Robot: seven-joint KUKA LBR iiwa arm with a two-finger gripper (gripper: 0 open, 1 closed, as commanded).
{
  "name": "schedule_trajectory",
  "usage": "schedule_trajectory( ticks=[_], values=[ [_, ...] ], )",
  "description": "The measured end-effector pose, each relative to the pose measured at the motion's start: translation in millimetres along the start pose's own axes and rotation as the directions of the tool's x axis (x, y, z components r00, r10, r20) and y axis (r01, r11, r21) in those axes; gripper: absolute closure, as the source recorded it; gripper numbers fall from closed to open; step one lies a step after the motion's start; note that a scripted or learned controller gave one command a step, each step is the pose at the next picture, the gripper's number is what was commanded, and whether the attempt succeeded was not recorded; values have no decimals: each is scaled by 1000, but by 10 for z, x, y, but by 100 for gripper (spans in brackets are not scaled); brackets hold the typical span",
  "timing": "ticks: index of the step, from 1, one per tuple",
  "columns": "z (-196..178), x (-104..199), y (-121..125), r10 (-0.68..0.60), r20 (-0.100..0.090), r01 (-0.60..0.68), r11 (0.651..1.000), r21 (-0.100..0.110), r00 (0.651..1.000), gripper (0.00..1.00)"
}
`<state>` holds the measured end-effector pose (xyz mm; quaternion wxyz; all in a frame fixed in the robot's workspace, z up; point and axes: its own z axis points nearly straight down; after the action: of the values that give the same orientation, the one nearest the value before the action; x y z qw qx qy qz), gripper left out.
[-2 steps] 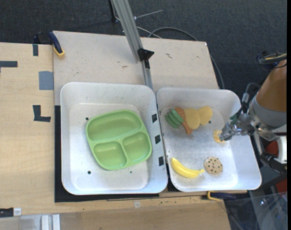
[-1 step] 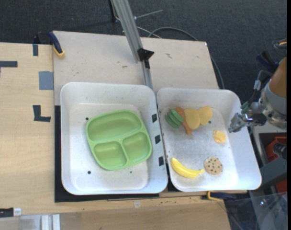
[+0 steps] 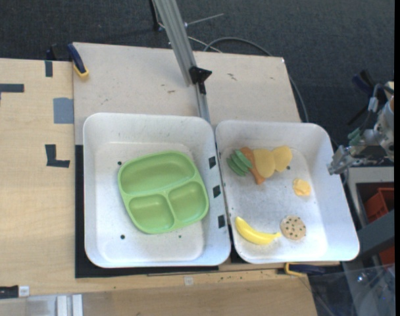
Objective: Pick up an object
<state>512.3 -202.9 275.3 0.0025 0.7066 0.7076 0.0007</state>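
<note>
In the camera view, at the right edge of the desk (image 3: 154, 78), the tool (image 3: 341, 158) is seen just outside the right bin (image 3: 318, 137), near its upper right wall, and no object is carried between it. Whether the tool is open or closed cannot be told, because it is small and partly blurred here. In the right bin several candidate objects are laid: a yellow banana (image 3: 254, 232) near the front wall, a round cookie (image 3: 293, 228) just beside the banana, a small yellow piece (image 3: 302, 188) alone in the middle right, and a cluster near the back where a green ridged piece (image 3: 239, 162), an orange carrot-like piece (image 3: 254, 166) and a yellow pear-like piece (image 3: 274, 160) are touching each other. In the left bin (image 3: 95, 176) a green divided plate (image 3: 163, 191) is placed. The step in hand is judged to be the approach, since nothing is grasped yet. For the next move, the tool should be brought over the bin and lowered on one object; the small yellow piece or the banana seems easier, because the clustered pieces could be pushed together.
</note>
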Motion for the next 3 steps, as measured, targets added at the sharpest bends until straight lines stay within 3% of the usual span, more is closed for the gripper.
schedule_trajectory(
  ticks=[2,3],
  values=[
    [2,1040,88,-5,-4,5,1000,6,1000,100],
    [95,1551,-36,-5,-4,5,1000,8,1000,100]
  ],
)
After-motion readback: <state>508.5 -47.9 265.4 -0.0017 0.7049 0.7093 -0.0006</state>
